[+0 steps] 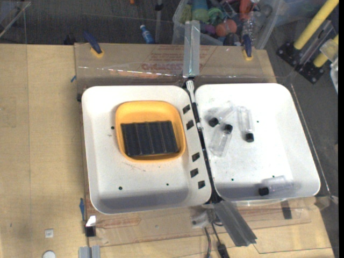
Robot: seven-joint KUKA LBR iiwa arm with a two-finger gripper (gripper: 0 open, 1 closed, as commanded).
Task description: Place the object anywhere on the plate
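One dark ridged object (149, 138), on orange plate (122, 113)

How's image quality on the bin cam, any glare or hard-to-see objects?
Camera view: even lighting and soft shadows; glare streak on the plastic sheet behind the bins; the clear tubes in the right bin nearly vanish against white, only their black caps read; the orange plate and the dark ridged object are crisp.

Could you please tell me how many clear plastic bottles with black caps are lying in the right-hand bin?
4, as far as I can tell: three clustered in the upper middle, bottle one, bottle two and bottle three, plus bottle four near the front edge. Being transparent, another could be overlooked.
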